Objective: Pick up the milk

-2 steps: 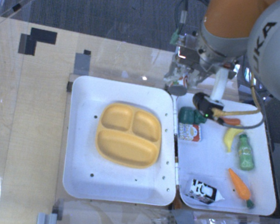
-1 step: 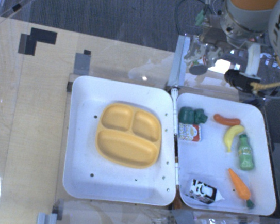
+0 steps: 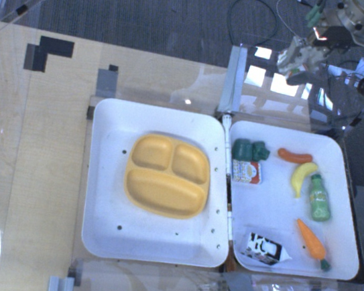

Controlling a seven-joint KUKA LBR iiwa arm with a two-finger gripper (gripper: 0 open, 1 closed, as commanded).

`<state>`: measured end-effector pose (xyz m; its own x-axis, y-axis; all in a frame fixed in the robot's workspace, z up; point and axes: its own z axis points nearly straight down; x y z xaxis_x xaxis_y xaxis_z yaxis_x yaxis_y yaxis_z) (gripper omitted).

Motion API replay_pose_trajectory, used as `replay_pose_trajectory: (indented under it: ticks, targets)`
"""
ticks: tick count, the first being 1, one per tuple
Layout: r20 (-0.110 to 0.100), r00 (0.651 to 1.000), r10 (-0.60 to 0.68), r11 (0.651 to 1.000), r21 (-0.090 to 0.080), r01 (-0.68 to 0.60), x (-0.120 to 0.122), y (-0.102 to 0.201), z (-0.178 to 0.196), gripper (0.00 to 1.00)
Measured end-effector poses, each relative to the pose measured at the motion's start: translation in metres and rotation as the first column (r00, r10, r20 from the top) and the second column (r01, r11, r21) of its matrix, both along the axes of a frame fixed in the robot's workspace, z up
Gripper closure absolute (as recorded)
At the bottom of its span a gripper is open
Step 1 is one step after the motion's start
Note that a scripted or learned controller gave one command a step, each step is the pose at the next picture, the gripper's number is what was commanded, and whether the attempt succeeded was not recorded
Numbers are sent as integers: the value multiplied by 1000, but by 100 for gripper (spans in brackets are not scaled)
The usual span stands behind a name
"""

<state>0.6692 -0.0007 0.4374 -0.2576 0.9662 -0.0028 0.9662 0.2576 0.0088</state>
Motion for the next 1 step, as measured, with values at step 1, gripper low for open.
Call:
replay_pose_trajectory:
  ticks: [1]
  targets:
    - [7, 1000, 8, 1000, -1, -8, 1, 2, 12, 100]
